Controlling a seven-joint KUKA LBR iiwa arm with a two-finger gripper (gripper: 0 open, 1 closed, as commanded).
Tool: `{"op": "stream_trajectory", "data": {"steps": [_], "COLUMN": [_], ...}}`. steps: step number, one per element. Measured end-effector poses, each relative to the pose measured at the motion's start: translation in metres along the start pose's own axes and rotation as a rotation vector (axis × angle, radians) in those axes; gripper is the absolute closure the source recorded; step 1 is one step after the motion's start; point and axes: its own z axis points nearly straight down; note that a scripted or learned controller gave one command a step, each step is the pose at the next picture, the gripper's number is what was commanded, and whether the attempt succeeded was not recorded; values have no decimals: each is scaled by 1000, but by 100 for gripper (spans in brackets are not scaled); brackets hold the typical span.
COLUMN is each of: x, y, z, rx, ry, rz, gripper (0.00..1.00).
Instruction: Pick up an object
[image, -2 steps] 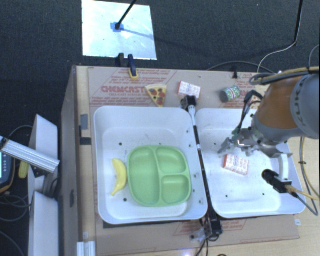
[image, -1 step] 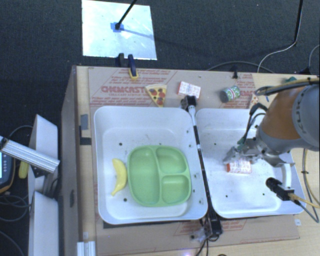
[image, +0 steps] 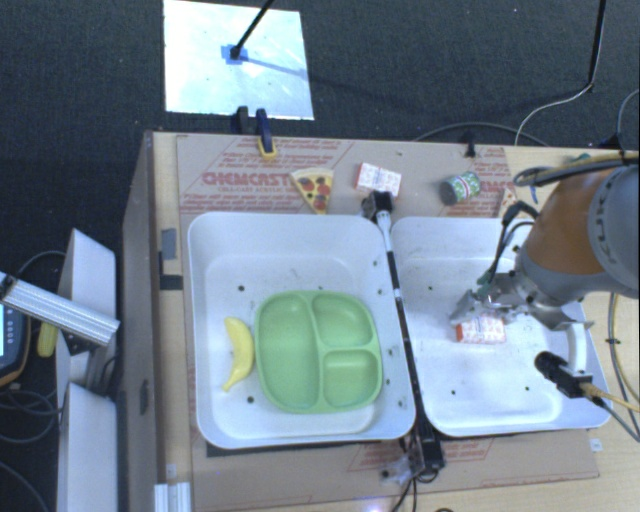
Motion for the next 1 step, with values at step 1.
{"op": "stream_trajectory", "data": {"steps": [1], "x": [59], "y": [-17], "z": [-91], "rx": [-1], "ry": [0], "rz": [-2], "gripper": [100]}}
